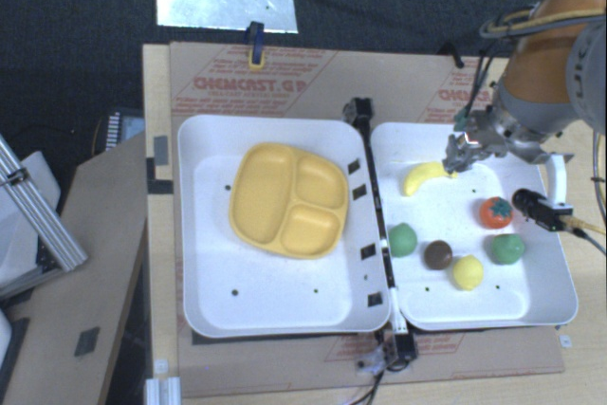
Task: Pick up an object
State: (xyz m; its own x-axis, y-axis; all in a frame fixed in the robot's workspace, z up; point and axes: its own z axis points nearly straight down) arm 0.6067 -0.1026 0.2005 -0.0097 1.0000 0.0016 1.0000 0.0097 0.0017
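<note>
Left bin (204,299): sits on the desk (285,76), carrying a yellow divided plate (287,199) near its middle.
Right bin (541,299): touching the left bin along the black centre clips, and it's the busy one.
Banana (423,176): yellow, upper left of the right bin.
Tomato (494,211): orange-red, toward the right side.
Green pieces: one (402,239) by the divider, another (507,248) near the right wall.
Brown ball (437,253): between the greens, with a lemon (468,272) just beside it.
Tool (462,150): low over the banana's right end; how far it's open, I can't tell, and nothing visibly gripped.
</note>
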